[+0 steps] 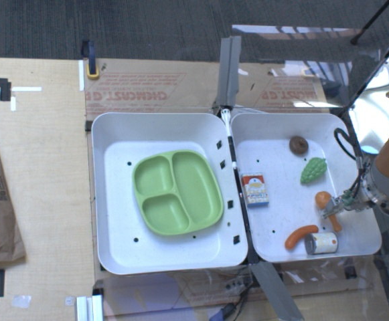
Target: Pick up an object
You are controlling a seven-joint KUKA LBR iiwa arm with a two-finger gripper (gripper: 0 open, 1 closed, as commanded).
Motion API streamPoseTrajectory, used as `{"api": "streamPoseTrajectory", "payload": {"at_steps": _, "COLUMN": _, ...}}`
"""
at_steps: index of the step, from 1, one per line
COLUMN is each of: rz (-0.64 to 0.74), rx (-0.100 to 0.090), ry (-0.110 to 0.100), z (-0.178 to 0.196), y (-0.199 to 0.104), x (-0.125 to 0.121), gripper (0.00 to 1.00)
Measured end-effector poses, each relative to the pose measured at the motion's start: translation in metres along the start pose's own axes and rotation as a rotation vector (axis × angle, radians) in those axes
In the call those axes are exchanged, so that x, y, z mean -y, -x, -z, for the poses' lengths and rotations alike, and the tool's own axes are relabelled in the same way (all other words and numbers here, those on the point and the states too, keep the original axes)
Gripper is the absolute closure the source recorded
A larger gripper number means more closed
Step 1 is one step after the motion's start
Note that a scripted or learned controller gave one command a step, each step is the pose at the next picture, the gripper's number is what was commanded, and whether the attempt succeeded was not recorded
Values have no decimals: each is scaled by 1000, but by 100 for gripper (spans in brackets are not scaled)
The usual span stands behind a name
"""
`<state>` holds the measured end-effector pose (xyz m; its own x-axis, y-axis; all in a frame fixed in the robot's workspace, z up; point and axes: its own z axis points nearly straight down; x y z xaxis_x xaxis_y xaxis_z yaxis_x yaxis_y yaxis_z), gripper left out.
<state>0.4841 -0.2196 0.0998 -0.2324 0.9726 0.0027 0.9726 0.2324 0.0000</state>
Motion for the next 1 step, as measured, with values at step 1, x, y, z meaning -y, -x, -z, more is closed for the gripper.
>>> {"api": "streamPoseTrajectory", "payload": {"at_steps": 1, "rz": -35, "rx": 3, "ry": -1, "z": 92, "y": -33, "x": -72, "gripper": 100}}
